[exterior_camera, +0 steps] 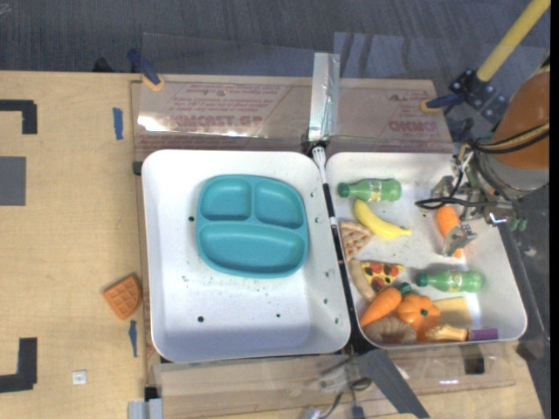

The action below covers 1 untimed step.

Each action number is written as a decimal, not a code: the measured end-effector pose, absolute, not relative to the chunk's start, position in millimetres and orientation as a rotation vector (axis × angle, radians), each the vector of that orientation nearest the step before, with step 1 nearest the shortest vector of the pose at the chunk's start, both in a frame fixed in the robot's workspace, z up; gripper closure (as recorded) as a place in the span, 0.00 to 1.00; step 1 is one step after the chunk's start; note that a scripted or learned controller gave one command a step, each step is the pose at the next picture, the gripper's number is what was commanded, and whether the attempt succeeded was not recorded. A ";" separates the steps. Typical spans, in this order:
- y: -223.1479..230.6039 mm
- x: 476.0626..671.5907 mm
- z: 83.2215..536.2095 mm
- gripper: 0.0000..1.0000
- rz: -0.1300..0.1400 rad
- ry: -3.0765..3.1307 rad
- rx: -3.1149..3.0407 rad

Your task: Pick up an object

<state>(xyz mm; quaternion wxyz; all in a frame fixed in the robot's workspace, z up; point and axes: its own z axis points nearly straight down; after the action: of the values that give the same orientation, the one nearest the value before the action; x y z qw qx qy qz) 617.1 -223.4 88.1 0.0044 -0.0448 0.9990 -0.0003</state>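
Arm: the grey arm with its orange band [527, 120] reaches in from the right, over the far right corner of the right bin.
Gripper: the metal two-finger gripper [454, 221] hangs low inside the right bin, near its right wall; a small orange carrot-shaped piece [446, 220] sits between its fingers, which are pinched on it.
Right bin: the shallow white bin [507, 269] holds a scatter of toy food.
Far row: a green plastic bottle with a yellow band [370, 189] lies on its side near the far left corner; a yellow toy banana [377, 221] lies just beside it, on the near side.
Left wall: a tan waffle-patterned wedge [352, 236] lies against the left wall, and a pizza slice with red topping [378, 274] lies nearer the camera.
Near end: a second green bottle [451, 279] lies on its side; a large orange carrot [382, 305] and an orange pumpkin-like piece [417, 307] touch each other, with a pale yellow block [452, 306] just beside them.
Left bin: the other white bin [175, 321] carries a teal plastic plate with three compartments [253, 225].
Table: the light wooden table [61, 234] bears a small orange waffle-patterned square [123, 296], left of the left bin and apart from it.
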 end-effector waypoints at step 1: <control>-223.6 621.4 103.6 1.00 -0.008 3.114 -0.139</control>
<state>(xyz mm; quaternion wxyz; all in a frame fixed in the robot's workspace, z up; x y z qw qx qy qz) 621.4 -223.6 103.6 0.0124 -0.0447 0.9989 -0.0025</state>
